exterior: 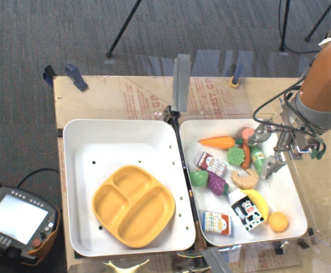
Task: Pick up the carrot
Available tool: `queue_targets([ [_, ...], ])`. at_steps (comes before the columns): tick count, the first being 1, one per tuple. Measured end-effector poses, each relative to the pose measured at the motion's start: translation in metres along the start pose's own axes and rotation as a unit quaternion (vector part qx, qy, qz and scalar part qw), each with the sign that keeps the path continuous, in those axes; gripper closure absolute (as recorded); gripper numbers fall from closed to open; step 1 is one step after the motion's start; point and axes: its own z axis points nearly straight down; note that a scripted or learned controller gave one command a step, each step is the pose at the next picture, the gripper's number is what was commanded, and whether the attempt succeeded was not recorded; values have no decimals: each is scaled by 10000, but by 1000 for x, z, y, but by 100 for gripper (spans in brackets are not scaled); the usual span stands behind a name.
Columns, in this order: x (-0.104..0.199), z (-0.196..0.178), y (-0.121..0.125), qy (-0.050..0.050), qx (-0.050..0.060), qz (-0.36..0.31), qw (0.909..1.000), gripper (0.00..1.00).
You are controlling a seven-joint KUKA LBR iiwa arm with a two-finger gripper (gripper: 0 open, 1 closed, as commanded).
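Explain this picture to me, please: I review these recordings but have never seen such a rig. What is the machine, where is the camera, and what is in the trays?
One camera looks down at a slant on a bench with two white bins. The grey and orange arm entering from the right is a robot; its gripper hangs open over the right bin, holding nothing. That bin holds toy food: the carrot it should pick up, a banana, an orange and small cartons. The left bin holds a yellow divided plate.
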Motion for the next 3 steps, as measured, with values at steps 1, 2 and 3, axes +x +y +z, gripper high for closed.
queue_targets([
  [1,-28,91,35,18,-12,-1122,9937,0],
  [2,-65,172,45,33,-16,-1122,9937,0],
  [3,-77,166,48,-27,28,1502,9887,0],
])
